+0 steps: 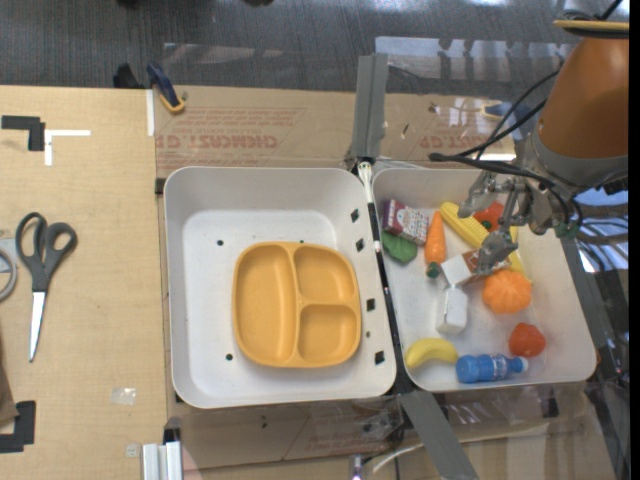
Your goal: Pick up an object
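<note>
The gripper (492, 253) is down in the right bin (580, 313) among the toy food, poised between the corn cob (465, 226) and the orange (506, 291), likely because that's where the pickable pieces cluster; whether it's apart or together, I cannot tell. The left bin (190, 268) carries a yellow divided plate (297, 304), and scissors (42, 258) lie out on the wooden bench (80, 368).
</note>
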Robot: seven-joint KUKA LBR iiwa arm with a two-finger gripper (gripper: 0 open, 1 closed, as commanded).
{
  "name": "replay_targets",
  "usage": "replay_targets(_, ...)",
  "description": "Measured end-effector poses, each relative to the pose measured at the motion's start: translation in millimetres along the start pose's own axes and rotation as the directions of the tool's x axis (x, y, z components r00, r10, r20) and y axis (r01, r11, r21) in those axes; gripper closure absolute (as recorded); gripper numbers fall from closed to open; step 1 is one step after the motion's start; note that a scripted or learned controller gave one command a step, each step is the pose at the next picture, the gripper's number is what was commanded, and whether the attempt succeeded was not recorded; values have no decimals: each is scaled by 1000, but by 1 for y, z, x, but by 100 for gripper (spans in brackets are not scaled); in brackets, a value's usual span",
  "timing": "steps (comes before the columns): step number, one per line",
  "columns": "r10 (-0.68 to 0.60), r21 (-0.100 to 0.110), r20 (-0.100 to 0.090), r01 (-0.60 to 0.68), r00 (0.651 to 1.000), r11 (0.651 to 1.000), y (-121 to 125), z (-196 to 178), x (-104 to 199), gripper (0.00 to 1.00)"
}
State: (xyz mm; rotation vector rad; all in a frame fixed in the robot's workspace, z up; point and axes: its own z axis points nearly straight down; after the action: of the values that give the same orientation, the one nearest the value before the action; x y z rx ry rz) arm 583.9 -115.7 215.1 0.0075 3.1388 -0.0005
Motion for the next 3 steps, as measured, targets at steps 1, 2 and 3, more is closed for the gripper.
replay_targets(1, 124, 0, 3, -124, 992, 992, 17, 108, -21, 0)
replay_targets(2, 169, 1, 16, -169, 986, 986, -11, 119, 101, 0)
replay_targets(3, 165, 1, 14, -165, 986, 986, -11, 111, 101, 100)
